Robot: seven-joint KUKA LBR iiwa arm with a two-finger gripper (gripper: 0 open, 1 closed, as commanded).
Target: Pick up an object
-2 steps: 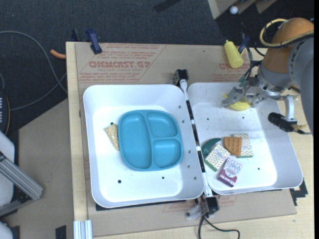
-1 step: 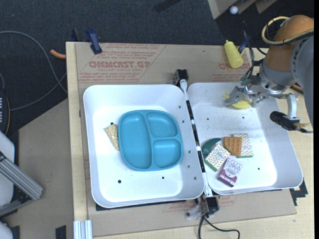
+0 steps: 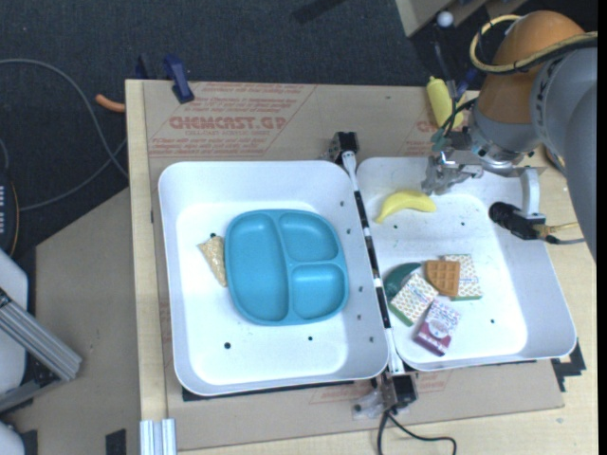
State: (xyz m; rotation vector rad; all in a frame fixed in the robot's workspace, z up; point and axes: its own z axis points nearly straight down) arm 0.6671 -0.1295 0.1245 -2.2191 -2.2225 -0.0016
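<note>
Over the right bin (image 3: 531, 325): pincer (image 3: 442, 184) above banana (image 3: 406, 204).
We see the banana's long axis pointing toward it, just left; grip state unclear.

Red printing runs across the brown board (image 3: 285, 112) under the bins. The large line reads "CHEMCAST GP"; it lies behind the left bin (image 3: 180, 254). Smaller red lines sit above and below it, too fine to read. More red print shows near the board's right part, partly hidden. The packets (image 3: 438, 325) in the right bin (image 3: 541, 292) carry patterns with no legible words.
</note>
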